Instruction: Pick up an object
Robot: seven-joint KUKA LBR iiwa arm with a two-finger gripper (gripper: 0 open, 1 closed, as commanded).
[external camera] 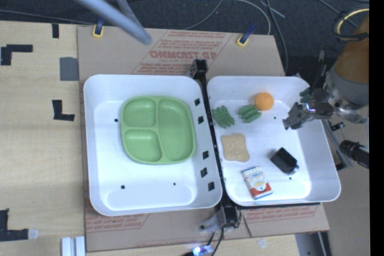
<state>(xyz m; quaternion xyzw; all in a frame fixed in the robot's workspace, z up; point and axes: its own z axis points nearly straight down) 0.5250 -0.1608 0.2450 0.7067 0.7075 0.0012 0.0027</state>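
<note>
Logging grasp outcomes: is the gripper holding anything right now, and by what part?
Nothing is held. The gripper sits over the right bin's right side with no object between its fingers; the orange ball and black block lie apart from it.

Green plate (159, 129) – smooth plastic, slight sheen. White bins (102, 189) glossy plastic. Cardboard sheet (180, 48) beneath bins – matt. Bread slice (234, 147) rough, porous.

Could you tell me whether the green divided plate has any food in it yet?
Empty: the green divided plate shows only bare green compartments.
</note>
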